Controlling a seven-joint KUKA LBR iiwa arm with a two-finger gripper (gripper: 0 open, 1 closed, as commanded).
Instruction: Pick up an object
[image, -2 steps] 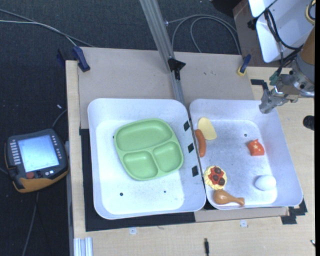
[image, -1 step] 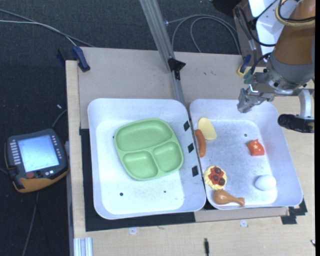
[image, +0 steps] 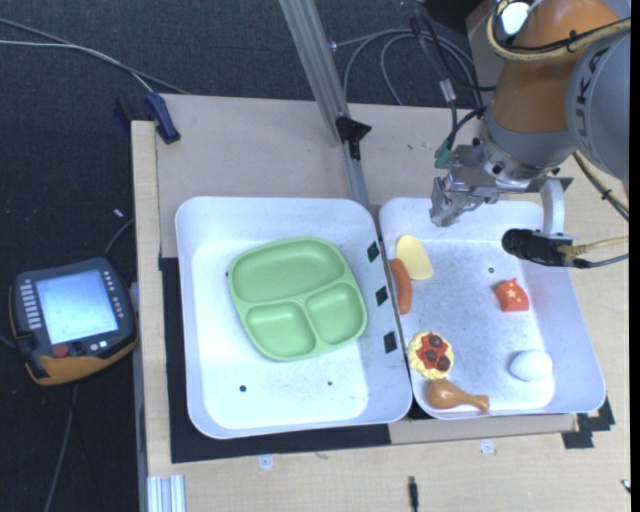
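The end effector (image: 447, 210) hung in the upper right of the frame, over the right bin's (image: 560, 300) top edge. I could not tell how it was set, and nothing showed in it. Left to right below lay a sausage (image: 402, 285), a pizza (image: 433, 354), a strawberry (image: 512, 296) and an egg (image: 530, 365). No pick looked done yet.

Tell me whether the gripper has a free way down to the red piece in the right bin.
Probably yes. The gripper hangs over the far edge of the right bin, and the red piece lies alone on open floor, apart from the white egg nearer the camera. Nothing lies between them.
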